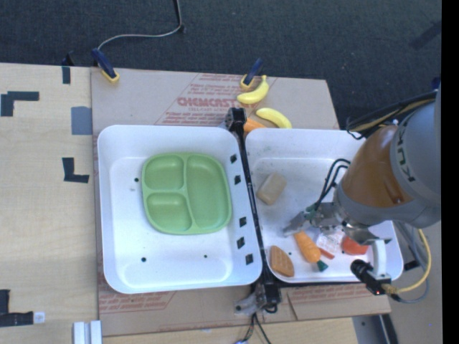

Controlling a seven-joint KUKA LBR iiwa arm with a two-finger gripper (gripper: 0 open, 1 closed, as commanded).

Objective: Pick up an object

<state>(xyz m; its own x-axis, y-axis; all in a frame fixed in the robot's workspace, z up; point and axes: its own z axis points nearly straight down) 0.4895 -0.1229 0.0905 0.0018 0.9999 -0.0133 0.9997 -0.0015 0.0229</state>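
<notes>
Where wrist hides gripper [310, 219], carrot [308, 247] beside

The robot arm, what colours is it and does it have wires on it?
The arm is fat, round and grey, with a wide orange band above the wrist. Dark letters are printed on the grey part. A thin black cable loops beside the orange band down to the grey metal gripper.
</notes>
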